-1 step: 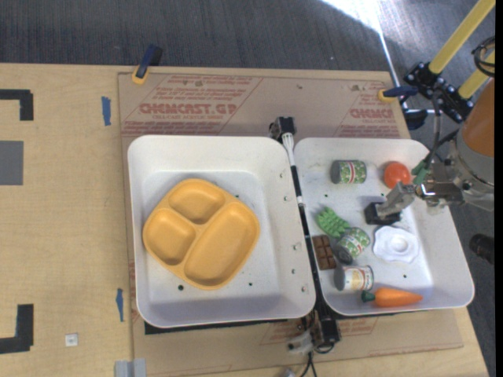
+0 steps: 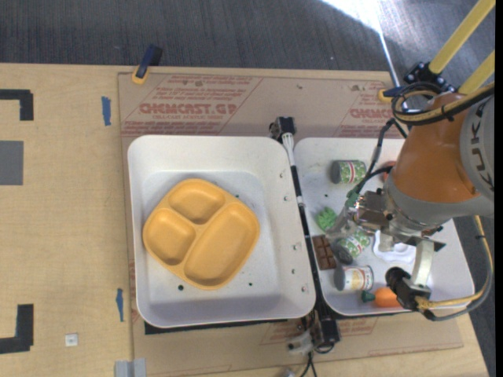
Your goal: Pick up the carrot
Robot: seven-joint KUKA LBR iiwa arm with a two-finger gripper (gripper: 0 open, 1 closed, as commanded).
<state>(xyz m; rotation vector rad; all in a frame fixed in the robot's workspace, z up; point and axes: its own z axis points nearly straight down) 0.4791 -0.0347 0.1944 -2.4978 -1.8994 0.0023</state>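
Note:
The carrot is a small orange piece lying near the front edge of the right bin, just right of a small pale jar. My gripper hangs over the middle of the right bin, above a green-labelled can. It is well behind and to the left of the carrot and apart from it. The wrist and grey arm body cover the bin's right half.
The right bin also holds a green can at the back, a green leafy piece and a brown chocolate bar by its left wall. In the left bin lies a yellow three-part plate.

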